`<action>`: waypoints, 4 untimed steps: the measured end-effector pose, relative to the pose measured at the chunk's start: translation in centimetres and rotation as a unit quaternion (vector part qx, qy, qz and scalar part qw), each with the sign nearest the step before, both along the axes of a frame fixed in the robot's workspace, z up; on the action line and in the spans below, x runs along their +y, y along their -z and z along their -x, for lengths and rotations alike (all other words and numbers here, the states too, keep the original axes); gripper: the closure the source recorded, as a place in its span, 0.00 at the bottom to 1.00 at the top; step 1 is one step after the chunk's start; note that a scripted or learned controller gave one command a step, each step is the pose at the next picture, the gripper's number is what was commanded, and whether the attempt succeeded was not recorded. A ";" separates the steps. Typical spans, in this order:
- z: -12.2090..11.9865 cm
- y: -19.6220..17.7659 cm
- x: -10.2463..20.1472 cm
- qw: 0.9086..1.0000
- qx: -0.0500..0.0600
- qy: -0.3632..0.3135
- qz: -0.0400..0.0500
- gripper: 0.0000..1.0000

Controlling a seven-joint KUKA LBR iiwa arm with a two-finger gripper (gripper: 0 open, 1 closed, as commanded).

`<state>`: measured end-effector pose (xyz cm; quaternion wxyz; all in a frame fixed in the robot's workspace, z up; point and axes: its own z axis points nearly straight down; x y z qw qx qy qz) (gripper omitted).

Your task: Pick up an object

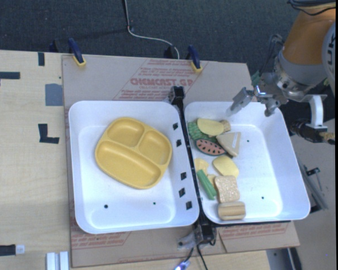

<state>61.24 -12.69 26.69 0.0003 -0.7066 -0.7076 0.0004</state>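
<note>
Hovering with fingers (pixel 253 101) spread apart, gripping nothing, above right bin (pixel 281 167) rim. Crowding its left side: glossy plastic food pieces (pixel 218 167). Resting in left bin (pixel 81 167): smooth yellow 3-compartment tray (pixel 134 152).

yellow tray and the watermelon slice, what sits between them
In the camera view, bare white floor beside the yellow tray, then the black divider where both bins meet, then the watermelon slice.

arm (pixel 311 35): cut by right edge | green piece (pixel 195 130): partly under yellow piece (pixel 210 127)
</note>
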 end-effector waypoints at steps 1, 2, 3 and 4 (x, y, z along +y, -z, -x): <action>3.4 12.9 -6.9 1.000 0.008 0.004 0.000 0.00; -2.1 18.0 -2.8 1.000 -0.002 -0.002 -0.001 0.00; -2.1 16.6 -3.0 1.000 -0.002 -0.001 -0.002 1.00; -0.7 7.7 5.0 1.000 -0.003 -0.003 -0.001 1.00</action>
